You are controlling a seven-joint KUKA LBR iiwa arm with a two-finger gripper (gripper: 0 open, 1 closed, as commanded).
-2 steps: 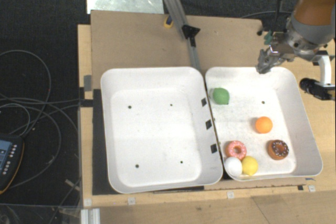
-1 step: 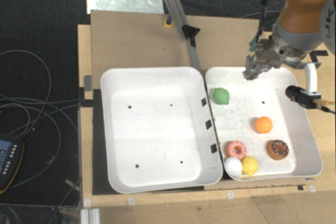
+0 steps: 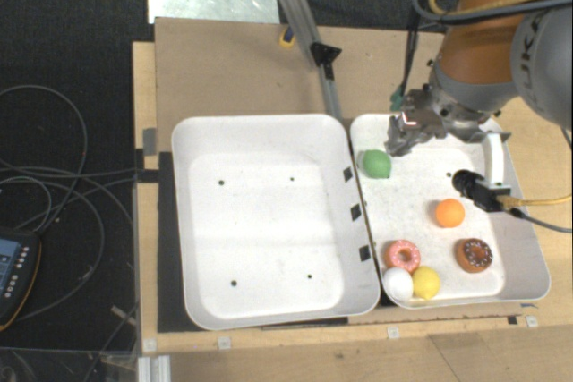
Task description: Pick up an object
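Your gripper (image 3: 400,139) hangs over the right bin (image 3: 528,282) near its far left corner, just beside the green ball (image 3: 376,164); nothing sits between its fingers, though you cannot tell whether they are spread or closed. The orange ball (image 3: 449,213) lies mid-bin. Along the near edge sit what looks like a pink doughnut (image 3: 403,255), a white ball (image 3: 397,284), a yellow ball (image 3: 426,283) and a brown doughnut (image 3: 474,255).
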